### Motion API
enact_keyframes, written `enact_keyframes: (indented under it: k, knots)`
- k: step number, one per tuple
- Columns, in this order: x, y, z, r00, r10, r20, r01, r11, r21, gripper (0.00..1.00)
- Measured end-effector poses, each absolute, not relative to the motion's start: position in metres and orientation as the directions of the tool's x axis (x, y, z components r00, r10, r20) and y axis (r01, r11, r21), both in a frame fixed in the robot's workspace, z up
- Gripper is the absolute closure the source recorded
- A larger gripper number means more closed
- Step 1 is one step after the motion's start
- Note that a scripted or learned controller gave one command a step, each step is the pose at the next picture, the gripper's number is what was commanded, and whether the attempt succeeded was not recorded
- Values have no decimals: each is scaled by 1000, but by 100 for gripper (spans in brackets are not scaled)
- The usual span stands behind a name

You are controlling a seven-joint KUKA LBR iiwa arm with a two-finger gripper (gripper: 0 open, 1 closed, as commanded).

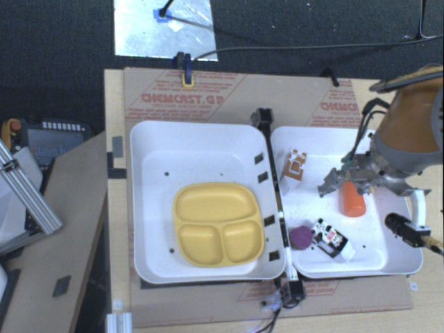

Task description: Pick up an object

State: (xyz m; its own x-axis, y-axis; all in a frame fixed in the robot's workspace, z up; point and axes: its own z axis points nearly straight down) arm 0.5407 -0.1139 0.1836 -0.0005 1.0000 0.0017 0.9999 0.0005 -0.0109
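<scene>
My gripper (350, 179) hangs over the middle of the right bin (395, 262), reaching in from the right. An orange cylinder-shaped object (353, 201) sits right under it, its top end touching or hidden by the gripper. A small white and orange carton (295, 165) stands at the bin's left side. Near the front wall lie a purple round object (301, 237) and, just right of it, a black and white object (331, 239).
The left bin (149, 186) holds a yellow divided plate (217, 222). A black divider strip (272, 186) runs between the two bins. The bins rest on a cardboard sheet (208, 96).
</scene>
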Motion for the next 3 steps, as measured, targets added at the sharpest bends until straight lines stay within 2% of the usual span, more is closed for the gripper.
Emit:
enact_keyframes:
  k: [1,3]
  knots:
    - [544,-114,190,-3,1000,0,1000,3,1,0]
    - [537,-108,82,0,1000,1,1000,0,-3,0]
